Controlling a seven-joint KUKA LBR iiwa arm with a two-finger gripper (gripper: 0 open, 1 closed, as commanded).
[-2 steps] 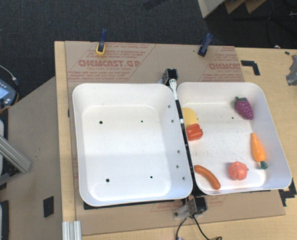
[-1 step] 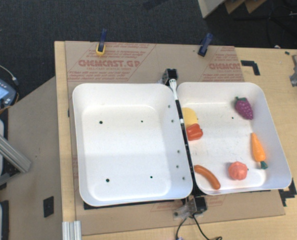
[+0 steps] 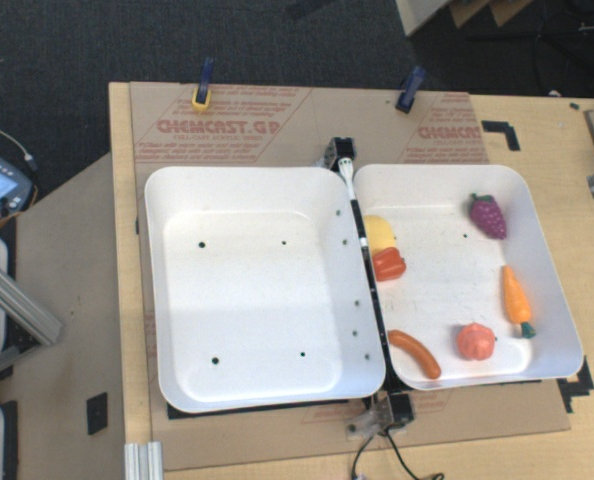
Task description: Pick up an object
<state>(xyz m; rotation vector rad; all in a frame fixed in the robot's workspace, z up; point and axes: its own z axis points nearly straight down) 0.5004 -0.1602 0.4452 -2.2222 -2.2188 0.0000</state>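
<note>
Lying apart from its neighbours near the right bin's (image 3: 549, 268) outer wall, between the grapes (image 3: 487, 216) and the round red fruit (image 3: 476, 341), the carrot (image 3: 516, 301) is judged light, stiff and slippery, best taken across its thicker middle

The flat brown cardboard sheet (image 3: 277, 118) under the 2 shallow white bins carries red printed lettering along its far edge. Behind the left white bin (image 3: 167, 268), the largest line reads roughly "CHEMCAST", followed by 2 or 3 more letters that look like "GP". Smaller red lines sit above and below that word, but they are too fine to make out. Behind the right white bin (image 3: 537, 208), the same red print repeats on the cardboard at a slant; there it is partly cut off by the bin's rim, and it cannot be read with any certainty.
</note>
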